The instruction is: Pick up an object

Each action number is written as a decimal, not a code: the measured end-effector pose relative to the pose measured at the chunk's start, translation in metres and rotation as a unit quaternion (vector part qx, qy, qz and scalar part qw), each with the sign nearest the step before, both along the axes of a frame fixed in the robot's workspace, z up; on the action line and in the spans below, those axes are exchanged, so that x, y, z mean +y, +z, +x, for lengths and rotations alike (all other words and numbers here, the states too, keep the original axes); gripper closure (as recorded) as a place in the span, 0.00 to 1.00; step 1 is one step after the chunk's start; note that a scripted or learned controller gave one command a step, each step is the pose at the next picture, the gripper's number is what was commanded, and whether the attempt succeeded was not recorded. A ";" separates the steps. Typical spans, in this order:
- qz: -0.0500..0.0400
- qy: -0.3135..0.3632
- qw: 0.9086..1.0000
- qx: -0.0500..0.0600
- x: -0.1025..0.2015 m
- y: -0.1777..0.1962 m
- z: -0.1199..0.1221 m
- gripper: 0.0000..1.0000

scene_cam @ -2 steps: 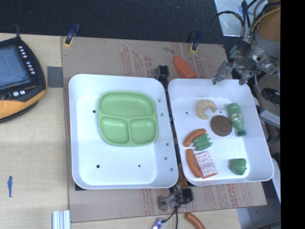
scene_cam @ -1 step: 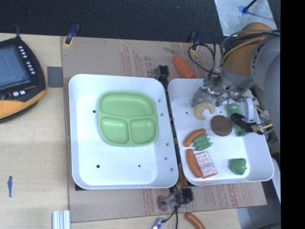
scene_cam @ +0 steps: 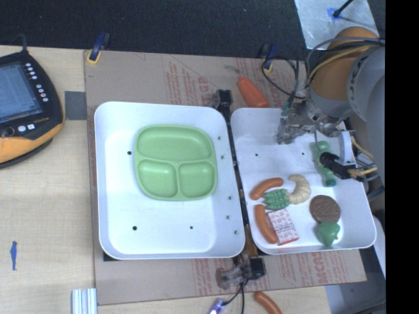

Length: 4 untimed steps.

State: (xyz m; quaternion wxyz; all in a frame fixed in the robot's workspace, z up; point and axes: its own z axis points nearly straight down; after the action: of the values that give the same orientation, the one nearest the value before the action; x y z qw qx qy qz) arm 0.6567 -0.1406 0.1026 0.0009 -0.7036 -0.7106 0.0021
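Pale wood forms the bench (scene_cam: 46, 208), with a brown cardboard sheet (scene_cam: 163, 77) under two shallow white bins. Left bin (scene_cam: 111, 175) holds a smooth green divided plate (scene_cam: 175, 161) with three compartments. Right bin (scene_cam: 252, 136) holds the toy food, gathered in its lower half: a curved tan croissant (scene_cam: 300, 188), an orange-red sausage (scene_cam: 266, 188) beside a knobbly green pea pod (scene_cam: 277, 199), a second sausage (scene_cam: 263, 222) touching a flat red-and-white packet (scene_cam: 283, 227), a round brown ridged cookie (scene_cam: 325, 209), and a glossy green pepper (scene_cam: 328, 233) at the lower right corner. A green cylindrical piece (scene_cam: 323, 161) lies near the bin's right wall.

From the upper right the grey arm reaches in, and its metal pincer (scene_cam: 288, 135) hangs over the bare upper part of the right bin; whether it is released or clenched cannot be told. All the food lies below it in the frame, well apart, the croissant nearest. An orange carrot (scene_cam: 252, 92) rests on the cardboard above the bins, and a black-and-orange pendant (scene_cam: 23, 106) sits at far left
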 end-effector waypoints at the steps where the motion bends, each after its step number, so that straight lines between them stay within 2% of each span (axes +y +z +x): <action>1: 0.001 -0.002 1.000 0.000 0.054 0.090 -0.050 1.00; 2: 0.001 -0.002 1.000 0.001 0.054 0.089 -0.051 0.00; 3: 0.000 -0.002 1.000 0.001 0.040 -0.012 -0.109 0.00; 4: 0.000 0.000 1.000 0.000 0.039 -0.001 -0.108 1.00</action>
State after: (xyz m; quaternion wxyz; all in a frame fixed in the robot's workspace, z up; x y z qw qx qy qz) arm 0.5488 -0.1015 0.1016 0.0007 -0.7038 -0.7104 0.0026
